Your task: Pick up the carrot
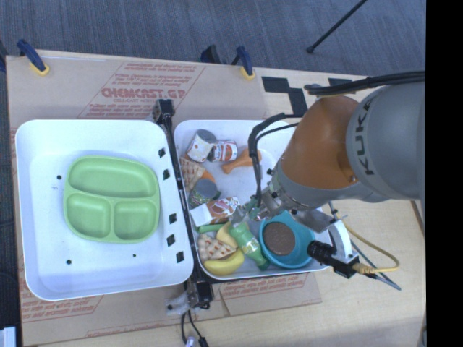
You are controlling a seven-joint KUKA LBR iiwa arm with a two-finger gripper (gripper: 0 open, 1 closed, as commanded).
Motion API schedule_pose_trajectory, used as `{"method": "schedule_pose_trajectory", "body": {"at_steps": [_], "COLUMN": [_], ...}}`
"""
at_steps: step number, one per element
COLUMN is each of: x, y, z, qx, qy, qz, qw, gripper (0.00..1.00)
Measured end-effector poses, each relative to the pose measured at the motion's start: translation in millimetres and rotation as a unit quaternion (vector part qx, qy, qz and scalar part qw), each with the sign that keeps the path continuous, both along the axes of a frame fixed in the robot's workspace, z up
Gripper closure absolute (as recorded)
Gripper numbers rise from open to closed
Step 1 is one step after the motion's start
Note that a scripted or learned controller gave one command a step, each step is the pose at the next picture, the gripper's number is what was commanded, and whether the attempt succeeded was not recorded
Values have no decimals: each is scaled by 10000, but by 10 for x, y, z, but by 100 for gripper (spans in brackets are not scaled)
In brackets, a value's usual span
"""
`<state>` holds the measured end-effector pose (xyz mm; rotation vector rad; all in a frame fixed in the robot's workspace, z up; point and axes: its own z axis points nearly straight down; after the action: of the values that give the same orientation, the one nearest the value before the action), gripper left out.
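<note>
Red print "CHEMCAST GP" on brown cardboard sheet [145,85], near its far edge, beyond left bin [29,194]; smaller red lines around it too small to read. Faint red print on same cardboard at near edge, unreadable. Dark letters "KUKA" on grey arm [383,143], running along casing beside orange band.

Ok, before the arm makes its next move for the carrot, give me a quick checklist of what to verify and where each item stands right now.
1. Carrot in view in the right bin: ok.
2. Carrot free of things lying on it: ok, though the can sits close beside it.
3. Gripper above the carrot: not ok; the arm hangs over the bin's right half, its wrist nearer the blue bowl.
4. Gripper fingers ready: cannot tell.
5. Carrot held: not ok, it lies in the bin.
6. Left bin untouched, green tray inside: ok.
</note>
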<state>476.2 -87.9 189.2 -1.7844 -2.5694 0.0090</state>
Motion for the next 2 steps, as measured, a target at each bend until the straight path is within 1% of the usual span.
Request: {"method": "schedule_pose_trajectory", "body": {"at_steps": [1, 2], "x": [24, 11], "y": [-606, -372], "z": [-979, -236], "qx": [12, 13], "qy": [-51, -48], "qz": [1895, 3469], "qw": [9819, 9379], "gripper": [100, 100]}}
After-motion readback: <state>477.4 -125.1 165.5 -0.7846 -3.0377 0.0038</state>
